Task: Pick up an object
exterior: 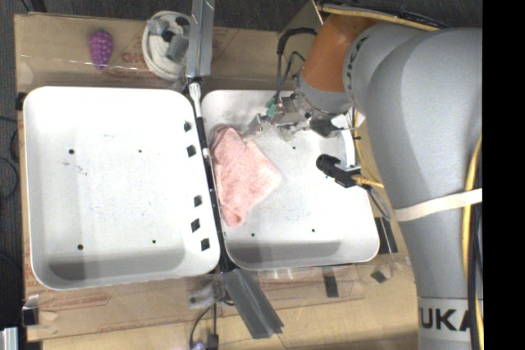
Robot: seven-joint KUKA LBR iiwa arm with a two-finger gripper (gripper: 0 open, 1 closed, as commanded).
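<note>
- White letters "UKA" (pixel 445 319) are readable low on the grey arm.
- Fingers (pixel 264 117): width cannot be told.
- Crumpled pink cloth (pixel 242 170) lies just below them, in the right shallow white bin (pixel 344 246).

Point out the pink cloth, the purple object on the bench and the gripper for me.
pink cloth (pixel 243 173): camera view, middle of the folded fabric in the right bin.
purple object (pixel 101 47): camera view, centre of its body, above the left bin.
gripper (pixel 275 115): camera view, at its tip.
</note>
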